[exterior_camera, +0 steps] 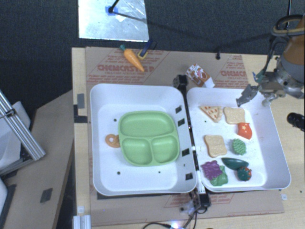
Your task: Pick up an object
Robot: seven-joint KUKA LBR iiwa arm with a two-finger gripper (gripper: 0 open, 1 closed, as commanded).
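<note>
White bins (138,92): 2; toast slices (216,145), seemingly 2; gripper (255,93) above

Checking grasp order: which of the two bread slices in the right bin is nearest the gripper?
The upper bread slice, beside the waffle wedge, just below the gripper. The other slice lies lower, mid-bin.

Toy carrot (134,60) on cardboard, foil sheet (113,12) behind bench

Grey metal arm (291,56) w/ orange band near wrist, black cable looped on top; dark grey gripper (255,95).
</note>
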